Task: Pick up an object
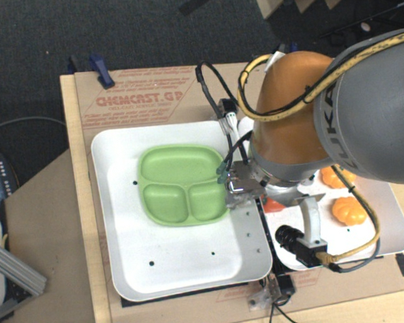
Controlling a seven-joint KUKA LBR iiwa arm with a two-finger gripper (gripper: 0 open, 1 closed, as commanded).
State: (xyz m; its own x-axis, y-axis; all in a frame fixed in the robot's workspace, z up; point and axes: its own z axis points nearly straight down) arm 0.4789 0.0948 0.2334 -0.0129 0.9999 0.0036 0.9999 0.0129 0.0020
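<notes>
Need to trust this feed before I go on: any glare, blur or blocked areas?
Camera view: even light, soft shadows, mostly sharp. Mild glare on the left white bin washes out its rim. The green divided plate reads clearly. The arm's orange band covers much of the right bin, leaving the orange objects partly seen.

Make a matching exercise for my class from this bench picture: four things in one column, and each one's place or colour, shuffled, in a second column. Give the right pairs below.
Things
1. green divided plate
2. orange objects
3. blue clamp
4. orange band

Places or colours
A. on the arm, above the wrist
B. in the right bin, partly behind the arm
C. at the board's far left corner
D. in the left bin, three compartments up

Pairs: 1-D, 2-B, 3-C, 4-A
</notes>
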